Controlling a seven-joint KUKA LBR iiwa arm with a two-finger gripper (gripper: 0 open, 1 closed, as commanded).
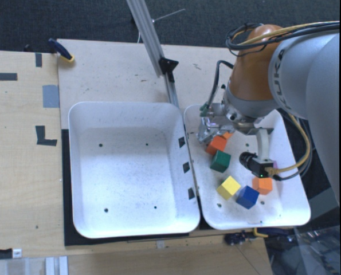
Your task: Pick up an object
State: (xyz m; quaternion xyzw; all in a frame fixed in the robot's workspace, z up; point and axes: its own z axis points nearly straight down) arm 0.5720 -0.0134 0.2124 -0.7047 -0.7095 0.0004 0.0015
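Note:
Several small blocks lie in the right bin (pixel 293 208). An orange block (pixel 218 144) sits near the bin's left wall, and a green block (pixel 220 162) touches it on its near side. Nearer the front lie a yellow block (pixel 229 187), a blue block (pixel 247 197) and a smaller orange block (pixel 263 185). My gripper (pixel 211 132) hangs low at the orange block's far edge, right over the bin's left wall. The wrist hides how the gripper meets the block.
The left bin (pixel 78 171) stands beside the right one, their walls touching. A slanted metal pole (pixel 150 36) comes down to the bins' far junction. A black cable fitting (pixel 251 162) hangs over the right bin. A blue and yellow clamp (pixel 61 50) lies far left.

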